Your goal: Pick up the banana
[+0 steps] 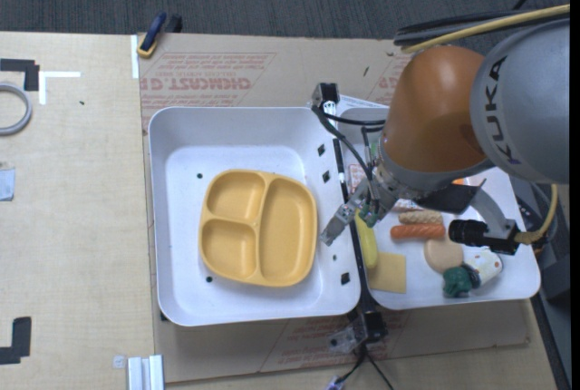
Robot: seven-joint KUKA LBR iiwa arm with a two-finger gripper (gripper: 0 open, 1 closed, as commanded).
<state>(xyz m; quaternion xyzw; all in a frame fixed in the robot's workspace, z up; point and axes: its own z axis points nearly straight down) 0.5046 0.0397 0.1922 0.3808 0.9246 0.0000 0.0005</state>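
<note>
The arm (pixel 471 116) covers most of the right bin (pixel 521 288), and the gripper (pixel 355 218) hangs low at this bin's left wall. The banana (pixel 366 243) lies along that wall, just under the gripper; whether the gripper is open or has hold of it I cannot tell, so the pick seems not finished. The wall, the yellow slice (pixel 390 272) and the sausage (pixel 419 231) leave little room.

The divided yellow plate (pixel 259 228) looks like smooth, slightly glossy plastic. The left bin (pixel 172 198) is smooth white plastic with a soft sheen. The surface (pixel 72 243) is matt pale wood; printed brown cardboard (pixel 213 75) lies flat on it.
</note>
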